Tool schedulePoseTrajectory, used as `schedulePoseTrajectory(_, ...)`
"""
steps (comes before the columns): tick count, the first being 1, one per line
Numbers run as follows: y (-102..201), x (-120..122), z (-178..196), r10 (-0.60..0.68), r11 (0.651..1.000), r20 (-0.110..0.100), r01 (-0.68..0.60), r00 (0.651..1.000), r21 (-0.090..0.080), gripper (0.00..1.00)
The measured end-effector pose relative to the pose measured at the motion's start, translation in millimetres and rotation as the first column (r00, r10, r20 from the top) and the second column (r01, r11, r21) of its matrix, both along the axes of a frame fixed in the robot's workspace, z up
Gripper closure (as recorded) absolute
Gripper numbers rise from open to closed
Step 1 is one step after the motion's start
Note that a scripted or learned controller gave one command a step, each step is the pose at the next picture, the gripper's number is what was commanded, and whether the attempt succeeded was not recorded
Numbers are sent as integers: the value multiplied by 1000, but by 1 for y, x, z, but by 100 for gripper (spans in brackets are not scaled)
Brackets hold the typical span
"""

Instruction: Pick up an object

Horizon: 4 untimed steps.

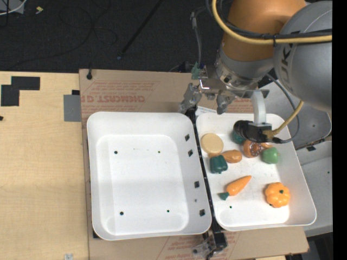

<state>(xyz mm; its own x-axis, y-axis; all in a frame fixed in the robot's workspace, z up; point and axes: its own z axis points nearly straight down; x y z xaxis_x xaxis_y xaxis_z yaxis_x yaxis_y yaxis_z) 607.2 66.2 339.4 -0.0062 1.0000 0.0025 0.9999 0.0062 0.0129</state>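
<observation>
The right bin (293, 213) holds several toy foods. Among them are a tan round disc (212, 143), a dark green piece (218, 164), a brown oval piece (232, 156), an orange carrot (237, 186), an orange pumpkin (277, 194), a green ball (270, 155) and a glossy brown piece (252, 148). My gripper (206, 102) hangs over the far left corner of that bin, above and behind the tan disc. Its fingers are spread open with nothing between them.
The left bin (103, 172) lies beside the right one, and their walls meet along a central divider (199, 167). Brown cardboard (124, 93) lies under both bins. The arm's bulk covers the far right corner of the bench.
</observation>
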Motion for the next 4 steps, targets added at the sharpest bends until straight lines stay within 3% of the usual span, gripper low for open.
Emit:
schedulePoseTrajectory(1,-2,-2,0,-1,1000,-18,1,1000,-4,100)
schedulePoseTrajectory(3,-55,16,-4,-9,1000,-14,8,1000,-4,100)
schedulePoseTrajectory(4,-158,36,-32,-15,1000,-16,15,1000,-7,100)
